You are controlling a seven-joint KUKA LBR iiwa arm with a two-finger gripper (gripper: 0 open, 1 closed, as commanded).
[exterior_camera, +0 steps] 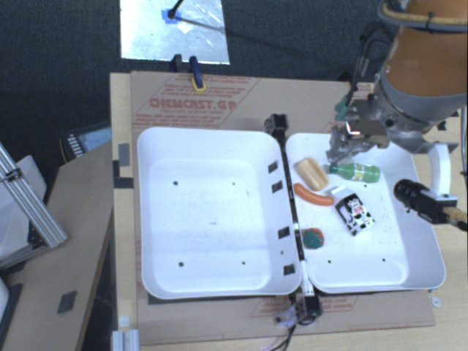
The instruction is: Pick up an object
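Though the gripper [342, 151] hangs low over the back of the right bin [420, 258], its tip is a dark blur from where I stand, and I cannot tell whether it is open or closed, nor whether it touches anything. The arm [428, 57] above it is cut off at the top and right, its grey and orange bulk covering the bin's far corner.

Just beneath and beside the gripper lies the green bottle [358, 172], on its side on the bin floor, with its pale cap end pointing towards the gripper; how close the two are I cannot make out. It is small, bright green and glossy. Left of it, close by, sits a tan bread roll [312, 172], and just in front of that an orange-red sausage [313, 195]. A black and white packet [355, 214] lies tilted near the bin's middle, and a teal lump [313, 238] with an orange patch rests by the divider. The left bin [212, 218] sits alongside. Both stand on printed cardboard [197, 101], with a silvery sheet [174, 20] beyond.
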